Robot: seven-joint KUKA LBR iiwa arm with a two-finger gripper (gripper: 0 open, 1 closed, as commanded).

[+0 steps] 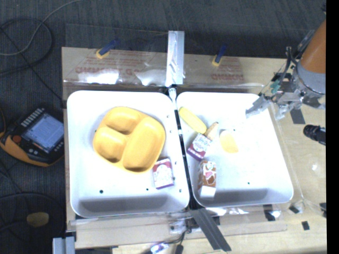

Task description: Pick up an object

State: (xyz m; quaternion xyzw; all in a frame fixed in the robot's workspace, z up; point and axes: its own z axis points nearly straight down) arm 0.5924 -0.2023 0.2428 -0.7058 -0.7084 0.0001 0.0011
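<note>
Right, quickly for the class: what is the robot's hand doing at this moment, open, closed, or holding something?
Hand: over the upper right corner of the right bin, nothing seen held; open or closed cannot be told.

Lab: bench point(296, 157), teach pendant point(37, 136).

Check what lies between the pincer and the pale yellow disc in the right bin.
In the camera view, only bare white floor of the right bin separates the pincer from the pale yellow disc.

2 white bins: left bin point(79, 142), right bin point(265, 157). Left bin: 1 yellow dish point(128, 138), 1 carton point(163, 174). Right bin: 2 cartons point(200, 145) point(207, 178), 2 yellow pcs point(192, 120) point(229, 141).
</note>
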